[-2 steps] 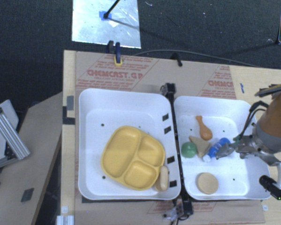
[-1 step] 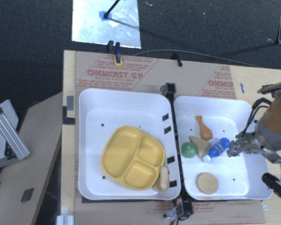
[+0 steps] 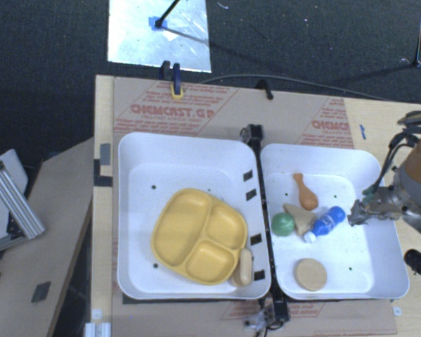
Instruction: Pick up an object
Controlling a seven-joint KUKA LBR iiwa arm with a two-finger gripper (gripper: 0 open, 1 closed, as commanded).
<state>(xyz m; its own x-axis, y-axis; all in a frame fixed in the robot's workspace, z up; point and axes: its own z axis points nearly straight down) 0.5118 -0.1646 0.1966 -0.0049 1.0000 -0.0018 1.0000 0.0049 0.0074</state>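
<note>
The protective sheet [image 3: 221, 105] covering the bench under the two white bins carries red printed lettering. Behind the left bin [image 3: 190, 153] the print reads "CHEMCAST GP" in capitals, with a smaller, illegible line beneath it. The same print recurs behind the right bin [image 3: 324, 157], where it is too faint to read. No other legible text or number appears.

Blue bottle [image 3: 328, 223] lying tilted in right bin [image 3: 384, 279]

Single fixed camera, mounted high above the bench [image 3: 199, 107], looking down at a slant toward 12 o'clock. Far enough back to frame both white bins [image 3: 135, 195] and surrounding floor.
</note>
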